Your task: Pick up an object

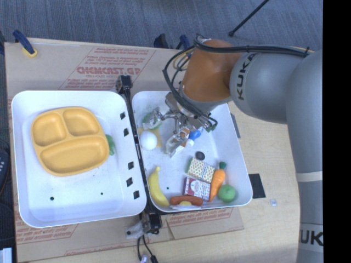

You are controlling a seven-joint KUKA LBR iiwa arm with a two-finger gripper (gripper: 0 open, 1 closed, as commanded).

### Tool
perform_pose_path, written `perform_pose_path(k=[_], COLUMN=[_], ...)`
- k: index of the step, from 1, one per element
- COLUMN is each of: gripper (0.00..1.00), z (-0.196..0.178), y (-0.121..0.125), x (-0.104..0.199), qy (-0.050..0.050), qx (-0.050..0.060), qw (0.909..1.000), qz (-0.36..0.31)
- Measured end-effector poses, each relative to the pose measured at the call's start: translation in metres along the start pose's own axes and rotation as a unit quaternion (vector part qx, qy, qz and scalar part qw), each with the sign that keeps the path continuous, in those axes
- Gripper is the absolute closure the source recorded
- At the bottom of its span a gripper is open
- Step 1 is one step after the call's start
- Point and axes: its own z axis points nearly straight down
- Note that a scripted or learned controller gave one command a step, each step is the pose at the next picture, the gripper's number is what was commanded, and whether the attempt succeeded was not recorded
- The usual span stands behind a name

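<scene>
My gripper (177, 139) hangs low in the right bin (233, 133), near its middle, under the orange wrist band (208, 75). A white egg (149, 141) lies just left of it. A small blue and orange item (194, 134) sits right beside the gripper's metal parts; I cannot tell whether it is held. A black disc (199, 156) lies a little to the lower right. Along the bin's front lie a banana (156, 188), a sausage (185, 201), a red box (196, 188), a patterned yellow box (201, 170), a carrot (216, 184) and a green fruit (226, 193).
The left bin (33, 201) holds a yellow divided plate (68, 141) with a small green item (111, 145) at its right edge. A greenish item (149, 118) lies at the right bin's back left. The arm's grey body covers the bench's right side.
</scene>
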Motion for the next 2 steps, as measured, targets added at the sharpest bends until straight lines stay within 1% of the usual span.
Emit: perform_pose_path(k=[1, 2], gripper=[0.0, 0.0], z=[0.0, 0.0], y=[-0.026, 0.014], x=[0.015, 0.022], qy=[-0.001, 0.001], qx=[0.001, -0.001], qw=[0.9914, 0.9436], qz=[-0.131, -0.331])
